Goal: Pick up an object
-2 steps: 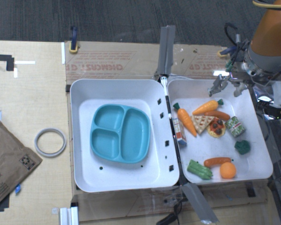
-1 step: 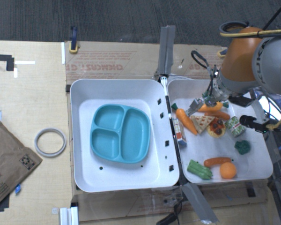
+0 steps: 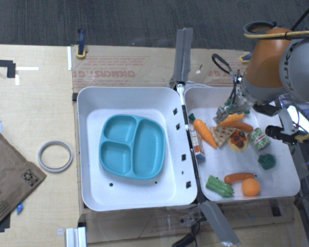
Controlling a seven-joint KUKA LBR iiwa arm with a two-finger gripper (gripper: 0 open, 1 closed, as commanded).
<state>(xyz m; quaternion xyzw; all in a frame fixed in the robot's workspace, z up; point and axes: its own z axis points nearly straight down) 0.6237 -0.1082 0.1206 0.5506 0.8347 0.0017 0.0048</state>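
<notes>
The right bin (image 3: 283, 189) holds several toy foods. Among them are an orange carrot (image 3: 205, 133), a waffle wedge (image 3: 224, 134), a red-topped pizza piece (image 3: 238, 140), a green-and-white can (image 3: 258, 138), a dark green broccoli (image 3: 267, 161), an orange sausage (image 3: 239, 177), an orange ball (image 3: 251, 187) and a green pickle (image 3: 219, 186). My gripper (image 3: 230, 110) hangs low at the bin's back, right over a curved orange piece (image 3: 237, 120). The wrist hides the contact.
A blue divided plate (image 3: 132, 146) lies in the left bin (image 3: 87, 138). A small white-and-red tube (image 3: 196, 144) rests against the wall between the bins. A tape ring (image 3: 55, 155) and a brown paper bag (image 3: 7, 174) sit on the bench at left.
</notes>
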